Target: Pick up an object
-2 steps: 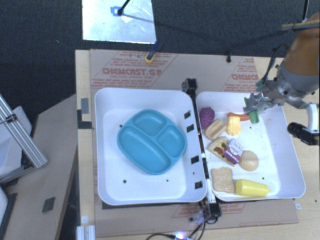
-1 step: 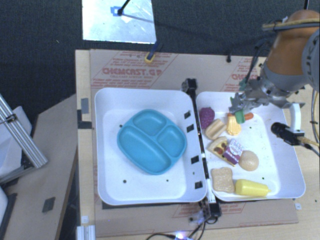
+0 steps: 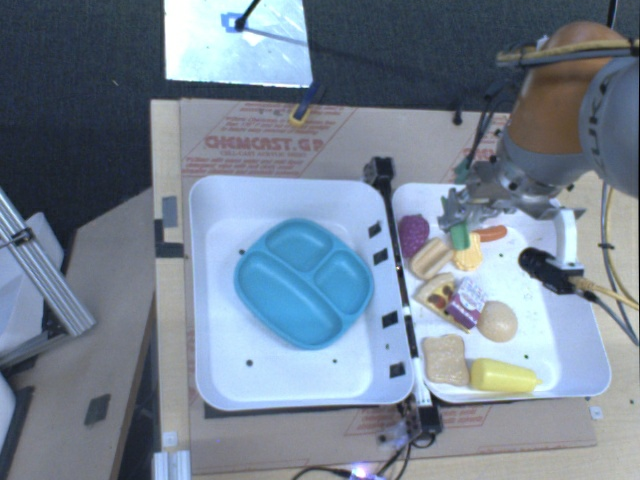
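The right bin holds several toy foods. A purple grape bunch, a tan bread roll and a yellow corn piece lie near its upper left. An orange carrot with a green top lies just beyond the corn. My gripper hangs low right over the carrot's green end, touching or nearly touching it. Farther forward lie a sandwich slice, a purple packet, a pale round egg-like ball, a toast slice and a yellow piece.
The left bin holds a blue divided plate. A black divider runs between the bins. A black connector with cables hangs off the arm over the right bin. A foil sheet lies behind the bench.
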`<state>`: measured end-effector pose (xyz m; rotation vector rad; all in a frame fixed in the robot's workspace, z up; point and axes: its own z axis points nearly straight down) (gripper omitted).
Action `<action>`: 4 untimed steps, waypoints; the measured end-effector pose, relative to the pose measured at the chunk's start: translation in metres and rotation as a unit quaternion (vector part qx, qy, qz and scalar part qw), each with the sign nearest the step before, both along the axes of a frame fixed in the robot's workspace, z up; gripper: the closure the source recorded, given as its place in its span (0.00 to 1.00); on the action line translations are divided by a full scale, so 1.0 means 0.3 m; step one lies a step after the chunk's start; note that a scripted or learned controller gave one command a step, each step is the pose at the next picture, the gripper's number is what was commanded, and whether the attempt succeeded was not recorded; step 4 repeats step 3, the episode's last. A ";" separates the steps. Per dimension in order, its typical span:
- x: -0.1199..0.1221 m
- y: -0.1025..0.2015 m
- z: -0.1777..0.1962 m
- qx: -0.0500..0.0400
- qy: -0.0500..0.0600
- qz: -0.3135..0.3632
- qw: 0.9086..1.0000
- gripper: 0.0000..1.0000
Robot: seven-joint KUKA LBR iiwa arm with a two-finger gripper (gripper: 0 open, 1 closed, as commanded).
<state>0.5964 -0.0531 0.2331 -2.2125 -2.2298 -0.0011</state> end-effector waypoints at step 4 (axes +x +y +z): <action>0.019 0.020 -0.055 -0.001 0.000 -0.001 1.000 1.00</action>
